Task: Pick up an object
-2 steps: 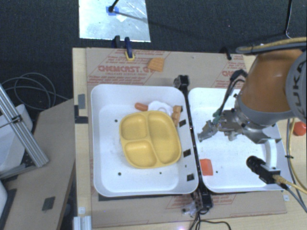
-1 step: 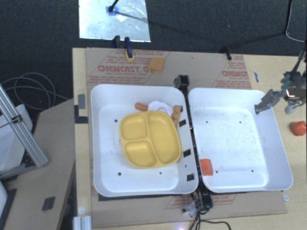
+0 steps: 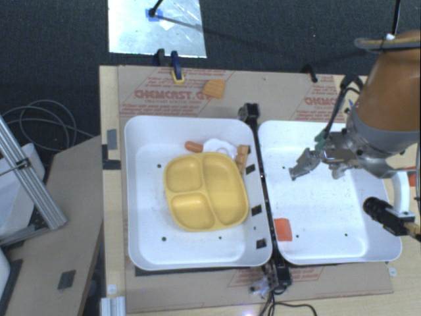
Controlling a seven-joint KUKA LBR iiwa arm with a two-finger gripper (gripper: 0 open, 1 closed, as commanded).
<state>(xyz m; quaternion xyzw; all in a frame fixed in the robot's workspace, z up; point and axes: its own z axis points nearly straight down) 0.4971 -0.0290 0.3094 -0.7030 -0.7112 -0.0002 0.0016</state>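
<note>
Camera view, looking down at a slant on two shallow white bins side by side on the cardboard-covered worktop [image 3: 276, 91].

Right bin [image 3: 329, 209]: pincer [image 3: 301, 168] poised over the far-left part of the floor, pointing left, at the end of the grey arm [image 3: 388, 97] reaching in from the right. Degree of opening: cannot be told from this angle. Nothing visibly gripped. Orange-red block [image 3: 282, 228], the one loose thing in this bin, flat on the floor in the near-left corner, just beside the left wall, well apart from the pincer and nearer to the viewer than it.

Left bin [image 3: 141, 196]: yellow divided plate [image 3: 205, 191] with three compartments, in the middle of the floor, turned slightly askew. Beyond its far edge, from left to right: orange sausage-shaped piece [image 3: 193, 147], white piece [image 3: 217, 147] and tan piece [image 3: 242, 155], the last close to the right wall. White piece touching or nearly touching the plate's far rim; exact contact not discernible.

Outside the bins: tan-orange lump [image 3: 214, 87] on the cardboard, beyond the left bin. Blue and yellow clamp [image 3: 176, 68] at the worktop's far edge. Silvery sheet [image 3: 156, 17] on the dark floor, beyond the worktop.
</note>
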